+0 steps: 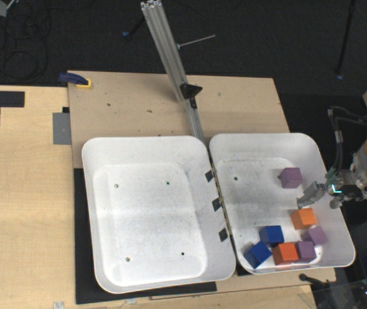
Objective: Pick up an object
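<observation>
Lying just below and slightly left of the gripper [320, 196]: orange cube [304, 218], not touching it. Sitting above-left of the gripper, apart: purple cube [290, 177]. Clustering farther below, toward the near rim of the right bin [261, 148]: a second purple cube [317, 235], a third purple cube [306, 250], a second orange cube [286, 253], two blue cubes [272, 235] [258, 254]. Hovering at the bin's right edge, gripper carrying nothing visible; finger state not discernible. Lying well to the left of the gripper: left bin [148, 148].

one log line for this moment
gripper: above right bin, nothing seen held | nearest: orange cube, purple cube | left bin
</observation>
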Action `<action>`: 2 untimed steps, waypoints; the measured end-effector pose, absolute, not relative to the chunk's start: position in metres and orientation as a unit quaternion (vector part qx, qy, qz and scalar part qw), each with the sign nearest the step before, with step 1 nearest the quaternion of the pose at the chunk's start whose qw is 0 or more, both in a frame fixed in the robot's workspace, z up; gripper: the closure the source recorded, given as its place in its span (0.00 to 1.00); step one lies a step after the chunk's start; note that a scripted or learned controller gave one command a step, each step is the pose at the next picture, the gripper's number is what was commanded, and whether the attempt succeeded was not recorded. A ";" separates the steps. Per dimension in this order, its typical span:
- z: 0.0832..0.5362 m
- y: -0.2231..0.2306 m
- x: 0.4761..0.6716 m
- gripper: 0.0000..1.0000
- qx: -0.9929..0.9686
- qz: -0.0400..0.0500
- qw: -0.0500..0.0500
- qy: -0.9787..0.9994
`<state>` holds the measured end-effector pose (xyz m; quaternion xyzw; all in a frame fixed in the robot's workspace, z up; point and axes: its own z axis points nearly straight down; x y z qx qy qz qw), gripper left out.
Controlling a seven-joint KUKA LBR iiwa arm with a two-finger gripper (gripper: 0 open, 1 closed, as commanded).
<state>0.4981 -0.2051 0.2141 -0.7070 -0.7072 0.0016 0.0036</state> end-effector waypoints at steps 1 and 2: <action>0.216 -0.206 0.499 0.00 -0.707 0.000 0.001 -0.707; 0.153 -0.203 0.493 0.00 -0.707 0.002 0.005 -0.707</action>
